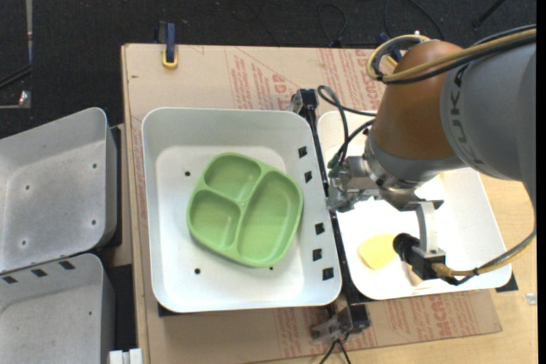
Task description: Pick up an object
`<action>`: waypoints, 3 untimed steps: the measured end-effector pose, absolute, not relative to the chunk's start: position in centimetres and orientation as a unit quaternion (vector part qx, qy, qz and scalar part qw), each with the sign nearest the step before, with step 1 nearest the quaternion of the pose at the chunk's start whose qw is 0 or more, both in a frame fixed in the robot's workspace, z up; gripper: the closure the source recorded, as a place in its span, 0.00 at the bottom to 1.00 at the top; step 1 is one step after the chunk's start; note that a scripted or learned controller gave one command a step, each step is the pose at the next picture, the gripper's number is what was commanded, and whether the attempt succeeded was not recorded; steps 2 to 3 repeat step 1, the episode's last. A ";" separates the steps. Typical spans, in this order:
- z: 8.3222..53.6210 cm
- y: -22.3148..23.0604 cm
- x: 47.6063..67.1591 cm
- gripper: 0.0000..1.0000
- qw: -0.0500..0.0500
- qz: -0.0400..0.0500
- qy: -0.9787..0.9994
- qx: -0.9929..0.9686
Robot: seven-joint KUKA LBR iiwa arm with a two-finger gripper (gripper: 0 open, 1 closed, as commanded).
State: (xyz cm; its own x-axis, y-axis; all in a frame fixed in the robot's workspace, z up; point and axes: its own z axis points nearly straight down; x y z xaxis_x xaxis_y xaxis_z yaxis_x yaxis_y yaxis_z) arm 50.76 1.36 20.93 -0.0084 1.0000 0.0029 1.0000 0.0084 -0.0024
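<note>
We are seeing the yellow piece [376, 252] lying just below the tool [380, 200] in the view. Spread or pressed together, we cannot tell.

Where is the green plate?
Camera view: the green plate lies flat in the middle of the left bin; the arm hangs over the right bin.

Much of the right bin [482, 217] — under the arm [444, 111]

The bench [230, 72] is lit brightly and evenly from above. The white bins [164, 183] are nearly washed out, and the floor [77, 4] is left dark.
</note>
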 end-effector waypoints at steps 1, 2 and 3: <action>21.0 7.4 51.4 1.00 0.001 -0.001 -0.710 -0.704; 21.0 7.4 51.4 1.00 0.001 -0.001 -0.710 -0.704; 21.0 7.4 51.4 1.00 0.001 -0.001 -0.710 -0.704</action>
